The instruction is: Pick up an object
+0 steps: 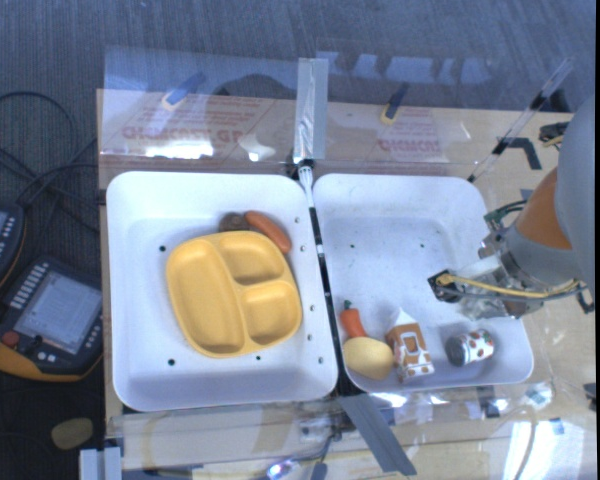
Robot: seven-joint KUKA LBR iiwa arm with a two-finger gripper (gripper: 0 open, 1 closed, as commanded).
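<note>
Your gripper (492, 298) hangs over the right bin (400, 208), up and to the right of the small orange-and-white carton (410, 353), and from this angle you cannot tell whether it's apart or together. Look just right of the carton: there's a silver-and-red can (470, 348), the closest of the objects to the gripper. Just left of the carton you've got a yellow lemon (368, 357), and up-left of the carton, near the lemon, a small carrot (352, 321) with a green top. Well left of the carton, in the left bin (140, 298), sits a yellow divided plate (235, 293), with an orange-red sausage (268, 230) and a brown lump (232, 221) against its far rim.
</note>
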